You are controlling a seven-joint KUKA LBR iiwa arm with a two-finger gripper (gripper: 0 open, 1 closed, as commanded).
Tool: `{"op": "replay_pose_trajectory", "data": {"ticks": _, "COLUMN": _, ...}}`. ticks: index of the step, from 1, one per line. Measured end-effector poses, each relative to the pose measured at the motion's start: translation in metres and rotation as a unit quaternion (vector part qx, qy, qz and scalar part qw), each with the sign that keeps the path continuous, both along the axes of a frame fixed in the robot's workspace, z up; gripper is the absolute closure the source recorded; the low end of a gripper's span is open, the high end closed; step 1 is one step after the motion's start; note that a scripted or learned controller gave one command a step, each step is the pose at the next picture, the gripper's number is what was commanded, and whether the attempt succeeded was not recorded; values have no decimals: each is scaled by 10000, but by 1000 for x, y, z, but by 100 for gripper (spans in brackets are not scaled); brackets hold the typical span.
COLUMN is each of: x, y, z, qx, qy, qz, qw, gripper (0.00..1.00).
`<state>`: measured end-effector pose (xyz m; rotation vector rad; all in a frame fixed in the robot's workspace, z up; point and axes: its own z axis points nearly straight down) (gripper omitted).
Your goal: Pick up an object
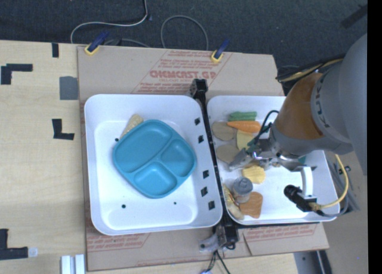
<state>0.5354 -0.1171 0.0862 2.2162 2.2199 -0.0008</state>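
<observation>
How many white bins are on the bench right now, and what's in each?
2. The left bin holds a blue divided plate. The right bin holds small food-like items, including an orange carrot; the arm may hide others.

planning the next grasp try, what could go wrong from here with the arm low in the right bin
1. The pincer sits in a tight cluster: the yellow piece, the grey cylinder and the tan flat piece lie close together, so it may nudge or catch a neighbour.
2. The orange carrot and green piece lie near the arm's wrist and could get pushed.
3. Things close to the divider leave little room.
</observation>
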Motion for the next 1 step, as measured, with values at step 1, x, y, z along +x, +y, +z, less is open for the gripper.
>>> {"op": "replay_pose_trajectory", "data": {"ticks": 1, "x": -50, "y": 19, "z": 1, "qx": -17, "qy": -51, "qz": -16, "qw": 10000, "gripper": 0}}
